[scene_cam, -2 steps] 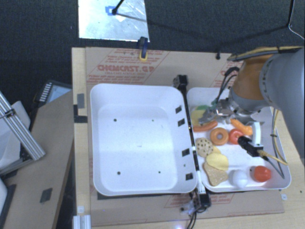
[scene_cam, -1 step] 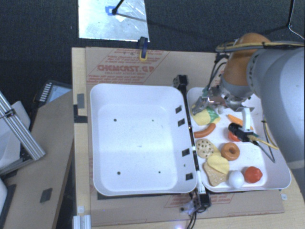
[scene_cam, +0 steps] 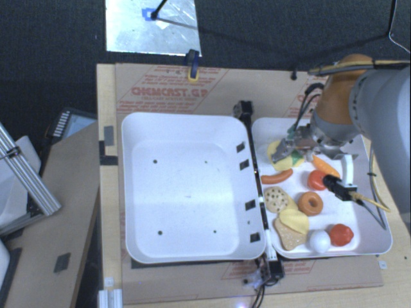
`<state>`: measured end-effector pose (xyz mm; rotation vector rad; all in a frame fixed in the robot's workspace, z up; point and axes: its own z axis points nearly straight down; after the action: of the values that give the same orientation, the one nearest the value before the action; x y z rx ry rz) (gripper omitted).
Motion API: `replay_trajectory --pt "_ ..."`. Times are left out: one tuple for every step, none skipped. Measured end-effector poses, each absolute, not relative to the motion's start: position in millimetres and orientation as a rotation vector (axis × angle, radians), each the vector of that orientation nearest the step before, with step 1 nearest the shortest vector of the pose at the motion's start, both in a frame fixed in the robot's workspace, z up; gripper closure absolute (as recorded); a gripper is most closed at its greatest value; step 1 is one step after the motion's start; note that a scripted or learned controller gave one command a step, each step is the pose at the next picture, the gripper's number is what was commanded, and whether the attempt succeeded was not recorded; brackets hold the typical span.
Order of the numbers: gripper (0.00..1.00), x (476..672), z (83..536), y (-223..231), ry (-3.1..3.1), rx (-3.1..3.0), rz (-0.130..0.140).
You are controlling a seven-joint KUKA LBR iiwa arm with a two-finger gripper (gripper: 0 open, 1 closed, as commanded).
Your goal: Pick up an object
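- The gripper (scene_cam: 297, 141) is down in the right bin (scene_cam: 372, 239), right at the yellow banana-like piece (scene_cam: 280, 156) near the bin's far left corner.
- Can't tell how wide it stands, or whether anything is caught in it; the wrist hides that.
- Candidates are crowded: a sausage (scene_cam: 277, 176) just beside the yellow piece, then a cookie (scene_cam: 276, 199), a doughnut (scene_cam: 311, 203), a tomato (scene_cam: 316, 179), and a white ball (scene_cam: 319, 240) nearer the front.
- To do this well, I'd say centre on one item, straddle its narrow side, and avoid nudging the sausage.
- The arm (scene_cam: 379, 108) comes in from the right, orange band (scene_cam: 337, 98) above the wrist, tool tipped down and leftward.
- The left bin (scene_cam: 186, 127) sits alongside on the counter (scene_cam: 109, 191).
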<state>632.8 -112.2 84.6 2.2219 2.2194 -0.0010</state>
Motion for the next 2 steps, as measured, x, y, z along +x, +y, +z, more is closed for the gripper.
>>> replay_trajectory --pt "1.00 635.4 98 -110 2.224 2.215 0.007" --pt "1.00 671.0 192 -57 2.226 2.203 0.016"
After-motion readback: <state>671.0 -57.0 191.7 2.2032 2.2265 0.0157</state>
